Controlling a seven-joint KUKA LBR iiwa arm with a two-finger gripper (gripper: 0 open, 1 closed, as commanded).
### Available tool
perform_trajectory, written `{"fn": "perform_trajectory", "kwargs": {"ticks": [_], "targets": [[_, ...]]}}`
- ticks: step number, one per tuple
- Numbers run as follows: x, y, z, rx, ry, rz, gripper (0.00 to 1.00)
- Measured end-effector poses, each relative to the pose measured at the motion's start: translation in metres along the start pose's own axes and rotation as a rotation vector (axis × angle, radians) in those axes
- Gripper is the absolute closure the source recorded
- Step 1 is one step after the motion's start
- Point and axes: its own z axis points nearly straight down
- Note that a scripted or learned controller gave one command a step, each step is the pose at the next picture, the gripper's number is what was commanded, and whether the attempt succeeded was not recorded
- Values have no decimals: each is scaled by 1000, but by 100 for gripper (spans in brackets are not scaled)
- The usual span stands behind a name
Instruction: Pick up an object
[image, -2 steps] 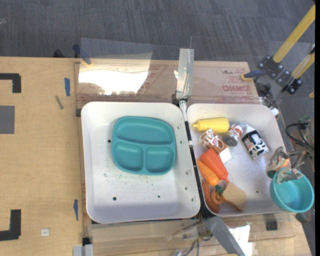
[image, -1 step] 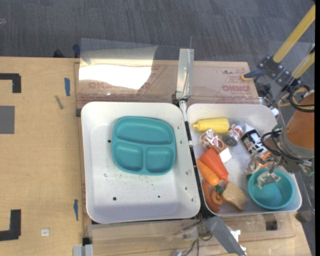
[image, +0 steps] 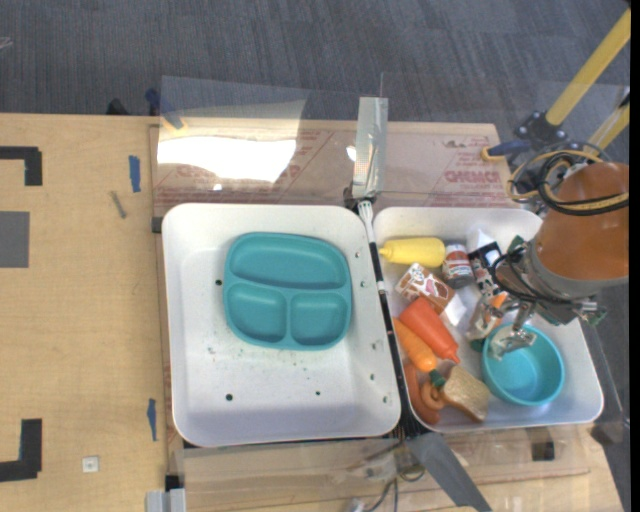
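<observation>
Found the gripper (image: 505, 328) hanging low inside the right bin (image: 592, 392), over the left rim of the blue bowl (image: 530, 375); cannot tell whether open or closed; saw nothing gripped. Judged this a descent onto a pick target, most likely the bowl rim or the clutter just beside it; not yet a pick.

Directly below and right of the gripper: noted the bowl, upright, apparently holding nothing. Just left of the gripper: logged a carrot (image: 428, 330) lying at a slant and a tan bread slice (image: 466, 393) touching the bowl. Further left and up: recorded a red-and-white packet (image: 424, 285), a small can (image: 457, 265) and a yellow bottle (image: 412, 250) against the far wall. Judged the crowding a risk; could nudge neighbours or snag two items.

Well left of the gripper: found the left bin (image: 185, 330) holding one teal divided plate (image: 288, 290), lying flat at centre.
</observation>
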Motion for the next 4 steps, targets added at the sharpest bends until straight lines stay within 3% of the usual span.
{"fn": "perform_trajectory", "kwargs": {"ticks": [1,2,3,4], "targets": [[0,1,2,-3,1,0,0],[-3,-1,-11,4,-6,2,100],[7,-25,1,-15,-27,-304,100],[37,2,1,-9,-38,-370,100]]}}
